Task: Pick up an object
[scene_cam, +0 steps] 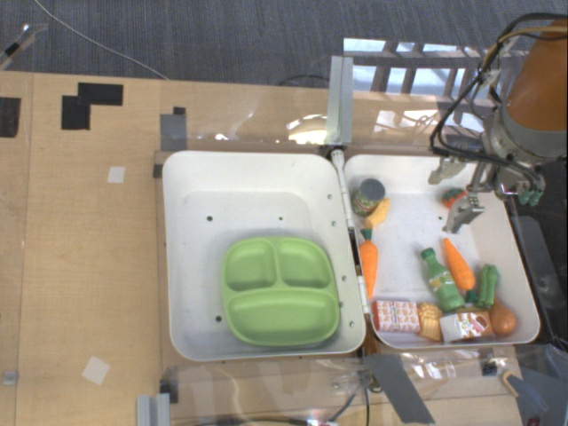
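My gripper (pixel 450 201) hangs over the far right part of the right bin (pixel 404 238), fingers open and pointing down-left. A small red-orange piece (pixel 453 197) shows in the gap between the fingers; I cannot tell if they touch it. Below the gripper lie an orange carrot (pixel 458 265), a green bottle (pixel 441 280) and a green vegetable (pixel 486 286). At the bin's far left stand a small can (pixel 367 192) and a yellow banana (pixel 380 212), with a second carrot (pixel 368 265) along the left wall.
Along the right bin's near edge sit a red-and-white box (pixel 397 316), a tan item (pixel 430 321), a small carton (pixel 466 326) and a brown ball (pixel 503 319). The left bin (pixel 204 193) holds a green divided plate (pixel 280 289). A metal frame (pixel 404 65) stands behind the bins.
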Controlling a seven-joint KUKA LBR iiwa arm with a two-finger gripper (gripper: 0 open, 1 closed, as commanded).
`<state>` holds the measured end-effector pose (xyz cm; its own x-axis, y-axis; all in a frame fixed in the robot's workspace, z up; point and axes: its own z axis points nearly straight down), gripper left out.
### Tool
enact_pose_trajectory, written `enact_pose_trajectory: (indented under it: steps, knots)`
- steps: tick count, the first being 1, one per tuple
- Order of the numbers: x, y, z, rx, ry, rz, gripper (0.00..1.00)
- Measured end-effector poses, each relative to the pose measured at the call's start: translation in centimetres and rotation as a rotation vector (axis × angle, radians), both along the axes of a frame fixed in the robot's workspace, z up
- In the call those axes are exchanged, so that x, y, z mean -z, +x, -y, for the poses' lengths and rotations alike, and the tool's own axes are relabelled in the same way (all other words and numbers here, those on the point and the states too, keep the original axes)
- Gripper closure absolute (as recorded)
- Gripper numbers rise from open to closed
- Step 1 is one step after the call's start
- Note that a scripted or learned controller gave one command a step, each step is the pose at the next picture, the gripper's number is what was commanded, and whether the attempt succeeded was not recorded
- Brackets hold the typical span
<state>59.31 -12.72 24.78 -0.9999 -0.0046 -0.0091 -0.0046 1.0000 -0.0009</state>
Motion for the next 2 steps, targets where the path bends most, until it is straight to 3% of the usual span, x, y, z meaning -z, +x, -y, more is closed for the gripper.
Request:
enact_pose_trajectory:
  steps: [1,2]
  knots:
    - [15.1,0.0,5.8,0.095,0.002,-0.011,0.00]
    - [15.8,-3.8,6.2,0.158,0.000,0.007,0.00]
